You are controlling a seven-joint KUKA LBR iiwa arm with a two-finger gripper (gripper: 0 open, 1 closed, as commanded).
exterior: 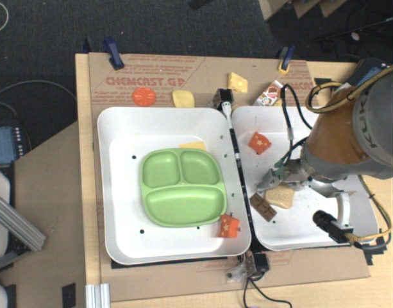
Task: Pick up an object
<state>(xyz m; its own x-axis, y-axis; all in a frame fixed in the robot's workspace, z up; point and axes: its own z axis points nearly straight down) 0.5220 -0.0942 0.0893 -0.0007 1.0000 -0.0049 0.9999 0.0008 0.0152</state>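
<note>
- Gripper sits low in the right bin, arm coming in from the right w/ the orange band just above the wrist.
- Gripper state: cannot tell, the tip is too small and cluttered to read.
- Beige block lies right under / just below the gripper tip, looks like touching it, but contact is hard to confirm at this angle.
- Brown piece lies below-left of the gripper, next to the beige block, near the bin's left wall.
- Red-orange block is up from the gripper, apart from it, on the same bin floor.
- Left of the gripper, across the divider: left bin w/ a green divided tray in the middle.
- Small orange block is at the tray's lower-right corner, down-left of the gripper.
- Pale yellow piece peeks out at the tray's top edge.
- Further up, beyond both bins on the cardboard: orange round item, yellow block, yellow wedge, red-white packet.
- Black cable loops above the gripper toward the wrist.
</note>
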